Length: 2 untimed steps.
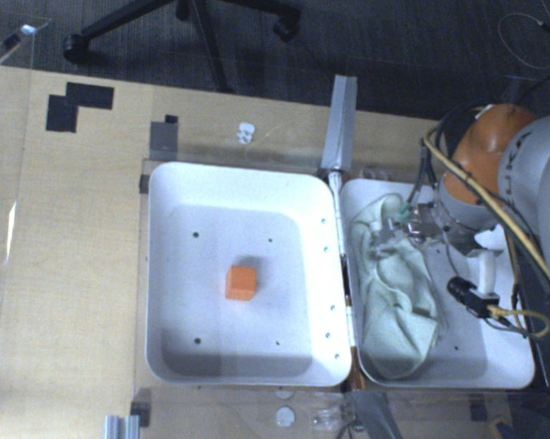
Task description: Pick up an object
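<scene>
We see two shallow white bins side by side on a pale wooden bench point(64, 274). The left bin point(167, 347) fills the middle of the frame, and a small orange cube point(241, 283) rests on its floor near the centre, apart from every wall. The right bin point(500, 366) sits toward the right of the frame, and a crumpled pale cloth point(395, 311) lies in its left half, running from the upper part of the bin down to the lower wall.

The grey arm point(541, 176), with its orange band point(487, 144) at the upper right of the frame, reaches into the right bin. The gripper point(397, 227) is down at the upper end of the cloth, touching or pressed among its folds. We cannot tell how the gripper is set, nor whether any cloth is caught in it.

A black chair base point(186, 11) stands on the dark floor at the top of the frame.
</scene>
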{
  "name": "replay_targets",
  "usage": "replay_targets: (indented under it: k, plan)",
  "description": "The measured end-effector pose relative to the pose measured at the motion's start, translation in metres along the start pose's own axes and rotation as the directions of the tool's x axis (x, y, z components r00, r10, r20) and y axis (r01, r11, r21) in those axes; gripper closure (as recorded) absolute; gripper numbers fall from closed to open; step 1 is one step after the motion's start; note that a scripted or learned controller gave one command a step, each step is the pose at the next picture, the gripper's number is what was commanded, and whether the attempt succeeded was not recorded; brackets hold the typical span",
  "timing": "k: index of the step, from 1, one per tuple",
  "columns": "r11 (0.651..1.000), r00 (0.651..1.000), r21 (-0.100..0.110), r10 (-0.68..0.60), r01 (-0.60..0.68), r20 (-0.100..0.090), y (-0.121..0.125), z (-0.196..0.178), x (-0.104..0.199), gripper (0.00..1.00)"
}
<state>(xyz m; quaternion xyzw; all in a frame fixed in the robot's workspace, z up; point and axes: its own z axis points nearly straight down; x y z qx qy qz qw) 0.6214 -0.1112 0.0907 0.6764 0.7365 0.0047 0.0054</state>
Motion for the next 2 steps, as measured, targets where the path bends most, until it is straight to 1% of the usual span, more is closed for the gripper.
replay_targets:
  k: [1,2]
  plan:
    - [1.000,1.000,-0.007,-0.002,0.002,-0.002,0.003,-0.012,0.002,1.00]
    - [0.993,0.993,0.009,0.119,-0.119,0.001,0.035,-0.112,0.033,1.00]
